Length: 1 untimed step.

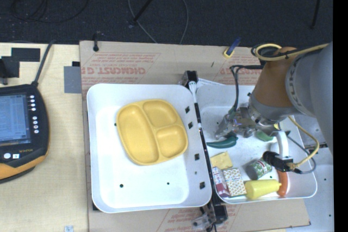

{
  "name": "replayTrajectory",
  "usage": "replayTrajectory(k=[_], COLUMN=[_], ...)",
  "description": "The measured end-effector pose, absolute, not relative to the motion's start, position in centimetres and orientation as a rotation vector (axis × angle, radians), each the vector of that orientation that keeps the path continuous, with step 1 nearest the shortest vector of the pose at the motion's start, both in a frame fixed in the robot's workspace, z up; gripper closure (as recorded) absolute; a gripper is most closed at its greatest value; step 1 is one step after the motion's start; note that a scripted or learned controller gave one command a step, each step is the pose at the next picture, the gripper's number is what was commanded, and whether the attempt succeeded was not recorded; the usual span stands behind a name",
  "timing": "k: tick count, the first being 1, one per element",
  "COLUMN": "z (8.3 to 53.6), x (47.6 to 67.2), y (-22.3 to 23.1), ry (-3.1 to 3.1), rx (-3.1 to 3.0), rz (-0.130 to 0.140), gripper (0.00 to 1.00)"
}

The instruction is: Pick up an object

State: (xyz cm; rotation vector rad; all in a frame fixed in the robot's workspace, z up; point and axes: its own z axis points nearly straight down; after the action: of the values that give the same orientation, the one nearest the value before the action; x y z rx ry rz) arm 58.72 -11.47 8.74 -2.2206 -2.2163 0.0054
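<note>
Bins (103, 182) two, one yellow divided plate (152, 130), one green pod (222, 143)

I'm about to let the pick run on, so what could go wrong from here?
The gripper sits low in the right bin above a green item, with other items crowded just below it, so it may nudge neighbours or come up with nothing. The cables looping beside the wrist could snag.
</note>
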Motion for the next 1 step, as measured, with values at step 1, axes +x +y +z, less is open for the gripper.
replayTrajectory(k=[1], z=[9.81], x=[58.90], y=[-11.47], ry=[-2.215], rx=[-2.222], rz=[0.002], gripper=[1.00])
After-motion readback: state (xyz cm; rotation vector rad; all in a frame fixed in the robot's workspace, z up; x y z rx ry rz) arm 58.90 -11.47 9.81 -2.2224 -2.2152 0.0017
